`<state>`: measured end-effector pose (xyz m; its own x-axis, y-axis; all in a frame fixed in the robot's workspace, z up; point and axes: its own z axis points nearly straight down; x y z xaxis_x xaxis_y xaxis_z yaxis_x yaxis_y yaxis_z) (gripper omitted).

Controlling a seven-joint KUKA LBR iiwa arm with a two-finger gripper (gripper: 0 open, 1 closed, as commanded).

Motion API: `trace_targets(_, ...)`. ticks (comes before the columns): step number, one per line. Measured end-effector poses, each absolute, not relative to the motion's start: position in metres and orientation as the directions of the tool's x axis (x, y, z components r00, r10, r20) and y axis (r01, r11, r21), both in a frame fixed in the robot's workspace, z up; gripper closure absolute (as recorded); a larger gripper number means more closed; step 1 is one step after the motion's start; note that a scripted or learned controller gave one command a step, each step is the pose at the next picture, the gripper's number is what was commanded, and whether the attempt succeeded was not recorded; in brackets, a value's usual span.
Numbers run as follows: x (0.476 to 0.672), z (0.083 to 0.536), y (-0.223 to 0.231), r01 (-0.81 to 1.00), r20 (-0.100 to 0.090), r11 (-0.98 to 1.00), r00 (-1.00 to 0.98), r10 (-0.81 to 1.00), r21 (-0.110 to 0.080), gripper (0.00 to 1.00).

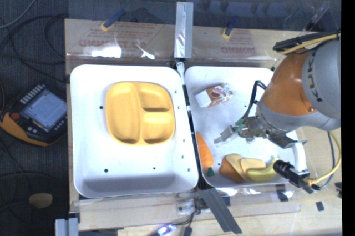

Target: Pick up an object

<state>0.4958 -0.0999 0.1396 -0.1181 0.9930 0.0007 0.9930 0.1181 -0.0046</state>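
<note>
The arm (302, 88), grey with a broad orange band, reaches in from 3 o'clock over the right bin (247, 75). Its gripper (228, 134) hangs low over the white floor near the middle of that bin, the two thin metal fingers pointing toward 9 o'clock and standing slightly parted with only bare bin floor between them; it has hold of nothing.

Several objects lie in the right bin. At about 11 o'clock from the gripper sits a small packet (213, 94), white with a reddish-brown printed patch, lying flat and well apart from the fingers. At about 7 o'clock an orange carrot (204, 151) lies lengthwise against the bin's left wall, its narrow end toward 12 o'clock. At 5 o'clock, near the bin's lower rim, a tan and brown rounded piece (236, 167) rests touching a yellow banana (260, 174), which curves toward 3 o'clock.

The left bin (83, 118) holds a yellow divided tray (140, 111) with one long compartment and two smaller ones. Both bins stand side by side on the tabletop (77, 35).
</note>
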Motion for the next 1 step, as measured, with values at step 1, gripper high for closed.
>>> trace_targets(1,0.5177,0.1828,-0.0496,0.988,-0.001,0.155,-0.155,0.988,-0.004,0.0)
